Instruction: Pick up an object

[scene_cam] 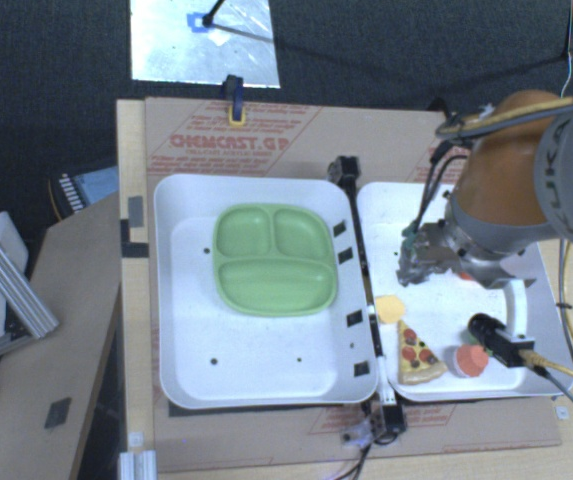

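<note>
End effector (418, 261) low in the right bin (386, 203), far of the yellow piece (389, 309) and pizza slice (418, 353); its grip state I cannot tell. Approach step; next, settle over one.

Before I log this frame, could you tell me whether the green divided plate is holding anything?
Empty. The green divided plate lies flat in the left bin, and all three compartments show bare green.

Glossy white plastic bins (186, 368); smooth matt green plastic divided plate (273, 260); brown cardboard sheet (296, 133) under them; shiny foil panel (204, 28).
</note>
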